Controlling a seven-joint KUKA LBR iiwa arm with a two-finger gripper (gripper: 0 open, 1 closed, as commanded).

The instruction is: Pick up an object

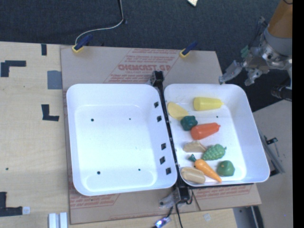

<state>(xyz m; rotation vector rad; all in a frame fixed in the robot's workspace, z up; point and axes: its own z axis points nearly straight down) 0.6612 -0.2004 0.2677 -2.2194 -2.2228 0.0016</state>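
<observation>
Nearest the camera, a tan bread roll (192,175) and an orange carrot (207,170) lie at the front of the right bin (254,141), among other toy foods. At the bin's far side rests a yellow pepper (207,103), its long axis running left-right. It is the piece closest to the pincer (240,74), which hovers spread and empty just past the bin's far right corner, so a reach goes down and leftward.

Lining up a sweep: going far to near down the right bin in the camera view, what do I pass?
Yellow corn piece → dark green broccoli → red-orange pepper → light green bumpy fruit → green pepper → tan bread roll.
</observation>
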